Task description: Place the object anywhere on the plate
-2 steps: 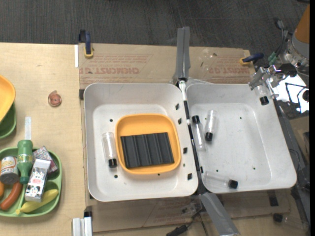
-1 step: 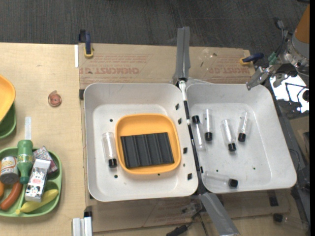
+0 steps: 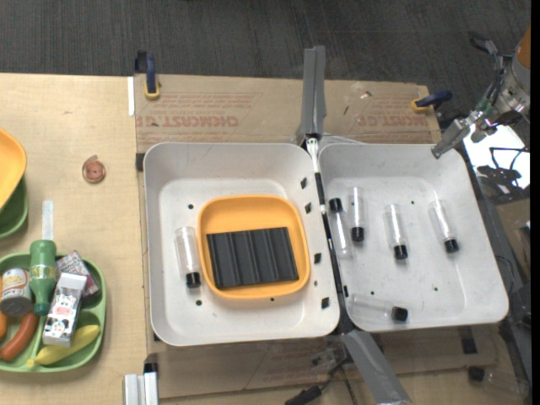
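Observation:
An orange plate [image 3: 251, 210] lies in the left bin [image 3: 165, 184], with a black ridged slab [image 3: 253, 257] covering its middle. One clear tube with a black cap [image 3: 186, 258] lies on the bin floor, just off the plate's left rim. Several more such tubes rest in the right bin [image 3: 472, 285]: one [image 3: 355, 215], another [image 3: 395, 231], a third [image 3: 443, 227] and one near the front [image 3: 377, 308]. My gripper [image 3: 451, 137] hangs at the right bin's far right corner, away from all the tubes.
A metal divider post [image 3: 313, 91] stands between the bins at the back. Clamps [image 3: 148, 76] [image 3: 430, 101] hold the cardboard. On the wooden table to the left sit a green tray of toy food [image 3: 51, 310] and an orange dish [image 3: 8, 171].

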Robot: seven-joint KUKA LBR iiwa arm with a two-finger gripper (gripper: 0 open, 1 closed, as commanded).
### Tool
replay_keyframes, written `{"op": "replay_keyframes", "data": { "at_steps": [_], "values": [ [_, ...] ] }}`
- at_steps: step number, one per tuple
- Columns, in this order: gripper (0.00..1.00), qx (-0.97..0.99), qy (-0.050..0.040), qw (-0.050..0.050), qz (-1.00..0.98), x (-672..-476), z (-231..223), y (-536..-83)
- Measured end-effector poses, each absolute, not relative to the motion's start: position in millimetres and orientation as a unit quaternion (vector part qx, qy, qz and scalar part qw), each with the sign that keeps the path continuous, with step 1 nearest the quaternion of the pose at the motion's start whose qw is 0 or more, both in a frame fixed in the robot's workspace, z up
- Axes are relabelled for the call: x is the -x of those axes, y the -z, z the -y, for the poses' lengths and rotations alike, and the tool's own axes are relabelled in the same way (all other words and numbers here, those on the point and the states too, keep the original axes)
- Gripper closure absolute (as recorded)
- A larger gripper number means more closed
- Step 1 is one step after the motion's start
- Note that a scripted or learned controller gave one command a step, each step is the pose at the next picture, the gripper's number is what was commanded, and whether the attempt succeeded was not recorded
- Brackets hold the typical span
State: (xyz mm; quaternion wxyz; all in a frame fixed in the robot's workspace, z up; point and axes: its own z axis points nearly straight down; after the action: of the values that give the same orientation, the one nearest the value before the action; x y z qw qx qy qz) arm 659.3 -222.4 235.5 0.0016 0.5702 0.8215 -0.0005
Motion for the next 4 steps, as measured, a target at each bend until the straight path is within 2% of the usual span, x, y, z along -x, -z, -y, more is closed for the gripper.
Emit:
{"op": "replay_keyframes", "data": {
  "at_steps": [4],
  "values": [
    [0.00, -0.431, 0.0005, 0.001, -0.903, -660.1, 220.3, -239.8]
  ]
}}
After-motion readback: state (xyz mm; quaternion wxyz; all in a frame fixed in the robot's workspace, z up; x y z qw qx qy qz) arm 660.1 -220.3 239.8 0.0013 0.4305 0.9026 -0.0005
